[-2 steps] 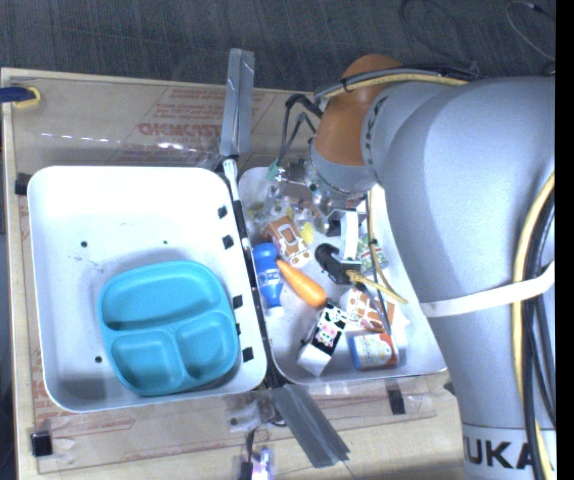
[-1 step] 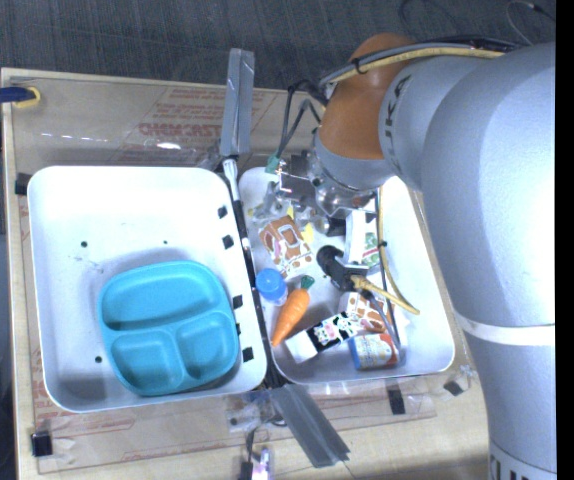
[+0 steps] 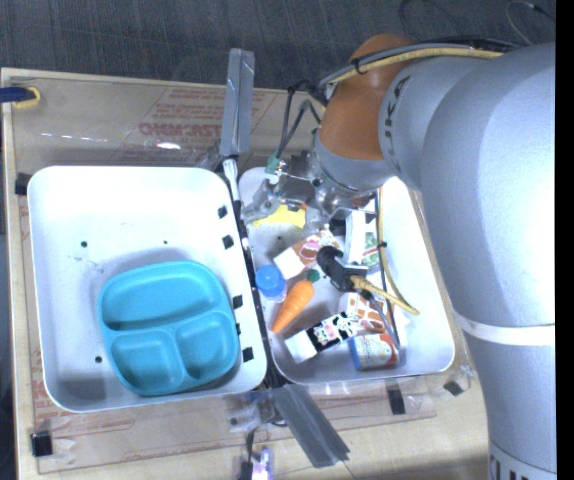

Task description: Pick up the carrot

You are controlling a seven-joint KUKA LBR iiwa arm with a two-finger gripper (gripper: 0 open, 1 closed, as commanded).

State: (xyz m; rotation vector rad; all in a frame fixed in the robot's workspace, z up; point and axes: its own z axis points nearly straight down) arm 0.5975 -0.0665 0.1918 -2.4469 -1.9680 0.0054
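Observation:
The carrot (image 3: 292, 308) is orange with a small green tip. It lies tilted in the right bin (image 3: 422, 298), near that bin's left wall and towards the front. My gripper (image 3: 308, 222) hangs below the orange wrist band, over the back half of the right bin. It is above and behind the carrot and apart from it. Clutter and the wrist hide its tips. Nothing is seen held.
A blue-capped bottle (image 3: 270, 284) touches the carrot's left side. A black-and-white patterned pack (image 3: 330, 331) and a red-and-white carton (image 3: 373, 340) lie in front of it. A yellow item (image 3: 285, 215) sits by the gripper. The left bin (image 3: 67, 218) holds a blue divided tray (image 3: 172, 324).

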